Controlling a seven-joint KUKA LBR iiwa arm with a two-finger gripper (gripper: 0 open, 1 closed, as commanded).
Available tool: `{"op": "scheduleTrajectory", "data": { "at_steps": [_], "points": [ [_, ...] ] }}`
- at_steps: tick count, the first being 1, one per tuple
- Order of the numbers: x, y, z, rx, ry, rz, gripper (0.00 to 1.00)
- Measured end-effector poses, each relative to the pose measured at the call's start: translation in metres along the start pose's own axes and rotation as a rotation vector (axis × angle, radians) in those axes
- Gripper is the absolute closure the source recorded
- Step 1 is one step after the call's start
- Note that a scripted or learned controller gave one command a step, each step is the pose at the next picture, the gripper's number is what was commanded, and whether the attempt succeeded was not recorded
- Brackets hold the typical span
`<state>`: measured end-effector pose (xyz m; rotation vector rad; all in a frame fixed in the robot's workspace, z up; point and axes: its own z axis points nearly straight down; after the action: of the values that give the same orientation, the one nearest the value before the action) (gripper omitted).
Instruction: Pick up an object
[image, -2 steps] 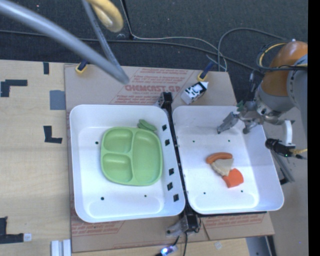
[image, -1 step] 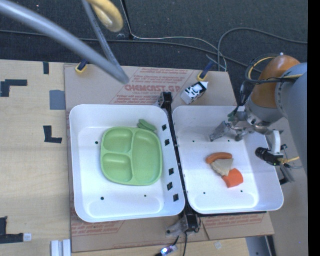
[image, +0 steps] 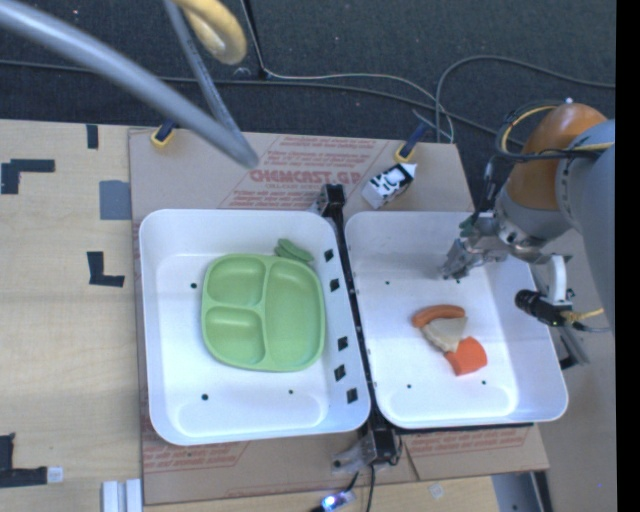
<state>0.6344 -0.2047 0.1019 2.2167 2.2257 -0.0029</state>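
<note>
Nearest, in the right bin (image: 530, 400), lay a small cluster: an orange-red chunk (image: 468, 356) touching a tan wedge (image: 444, 335), with a curved orange strip (image: 438, 314) just behind. They looked like light, stiff plastic toy food, probably smooth and apt to slip; the chunk's blocky sides seemed the surest place to pinch. Left bin (image: 160, 300) held a green divided plate (image: 264, 311). Farther back, the gripper (image: 462, 258) hovered over the right bin's far side, apart from the cluster, holding nothing; open or closed, unclear.
</note>
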Motion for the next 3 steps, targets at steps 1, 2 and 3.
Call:
{"op": "scheduleTrajectory", "data": {
  "at_steps": [1,2,3],
  "points": [
    [0.000,-0.003,-0.043,-0.003,0.001,0.003,1.00],
    [-0.002,-0.011,-0.092,-0.005,0.000,0.004,1.00],
    [0.000,-0.018,-0.152,-0.006,0.000,0.003,1.00]
  ]
}}
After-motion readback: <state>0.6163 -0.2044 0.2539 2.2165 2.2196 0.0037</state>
